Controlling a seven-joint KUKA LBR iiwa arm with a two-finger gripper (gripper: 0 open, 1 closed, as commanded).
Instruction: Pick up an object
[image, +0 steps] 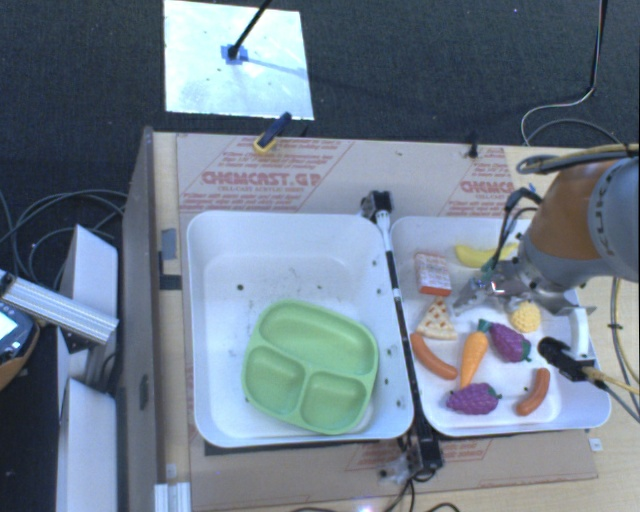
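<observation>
We start at the left white plastic bin (215, 300), where a pale green three-compartment plate (311, 366) lies flat toward the near right corner, likely a drop-off spot for later. Across the divider, the right white bin (575, 415) holds the toy food spread in a loose layer so each piece can be reached: an orange-and-white box (433, 272), a pizza wedge (437, 320), an orange sausage (433, 356), an orange carrot (473, 358), a purple grape bunch (473, 399), a second purple piece (509, 342), a yellow corn-like piece (525, 318), a yellow banana (472, 255) and another sausage (533, 391). The hand (487, 288) hangs low over these, between box and corn; we cannot tell how far it is open, and we see nothing held in it.
</observation>
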